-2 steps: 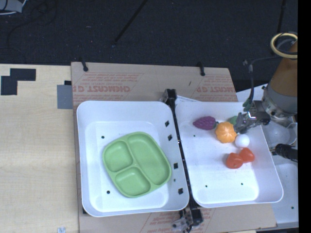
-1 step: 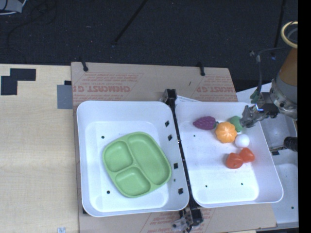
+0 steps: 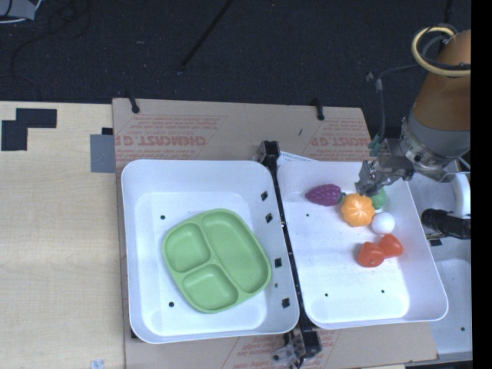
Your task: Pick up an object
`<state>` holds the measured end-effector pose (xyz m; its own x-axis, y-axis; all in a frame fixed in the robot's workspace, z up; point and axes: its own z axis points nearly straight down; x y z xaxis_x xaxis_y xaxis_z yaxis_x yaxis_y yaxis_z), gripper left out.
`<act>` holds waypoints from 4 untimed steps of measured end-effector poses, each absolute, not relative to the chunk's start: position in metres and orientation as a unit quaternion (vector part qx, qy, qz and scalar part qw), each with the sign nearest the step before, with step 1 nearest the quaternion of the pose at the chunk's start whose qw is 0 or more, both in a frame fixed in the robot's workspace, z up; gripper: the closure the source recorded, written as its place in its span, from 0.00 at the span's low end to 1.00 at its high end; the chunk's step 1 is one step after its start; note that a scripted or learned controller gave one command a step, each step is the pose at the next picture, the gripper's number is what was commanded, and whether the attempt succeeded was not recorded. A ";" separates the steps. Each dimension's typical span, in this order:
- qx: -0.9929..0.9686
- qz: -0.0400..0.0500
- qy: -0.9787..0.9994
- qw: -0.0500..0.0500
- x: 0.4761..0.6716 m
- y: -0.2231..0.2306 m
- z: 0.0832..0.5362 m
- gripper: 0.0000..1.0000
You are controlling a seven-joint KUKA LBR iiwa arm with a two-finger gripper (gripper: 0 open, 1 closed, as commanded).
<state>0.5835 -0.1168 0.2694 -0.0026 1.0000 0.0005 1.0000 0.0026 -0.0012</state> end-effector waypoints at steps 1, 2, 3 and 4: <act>-0.705 0.000 -0.709 0.001 0.595 -0.062 0.271 1.00; -0.706 0.001 -0.708 0.002 0.601 -0.022 0.262 1.00; -0.706 0.001 -0.708 0.002 0.611 0.021 0.244 1.00; -0.706 0.002 -0.708 0.002 0.610 0.065 0.239 1.00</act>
